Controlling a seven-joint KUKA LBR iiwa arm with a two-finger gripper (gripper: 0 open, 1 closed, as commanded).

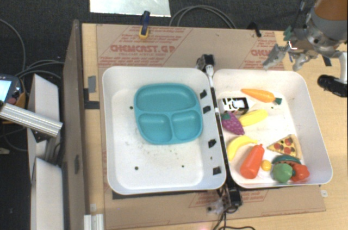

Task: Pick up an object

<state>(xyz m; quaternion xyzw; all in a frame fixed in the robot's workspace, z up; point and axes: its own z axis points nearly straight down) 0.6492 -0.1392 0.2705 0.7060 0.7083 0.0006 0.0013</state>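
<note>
My gripper (286, 60) hangs above the far edge of the right bin (312, 115), its two fingers spread open with nothing between them. The right bin holds toy food: a carrot (260, 95) at the back, a black-and-white card (234, 104), purple grapes (232, 124), a yellow corn piece (254, 117), a banana (239, 145), a red-orange bottle (252, 161), a pizza slice (285, 145), and a green and a red vegetable (287, 172) at the front. The carrot lies closest to the gripper, below and left of it.
The left bin (122, 169) holds a teal divided plate (167, 113). Black clips (211, 115) line the wall between the bins. Cardboard (163, 44) lies under the bins. A metal bar (30, 120) sits at the far left.
</note>
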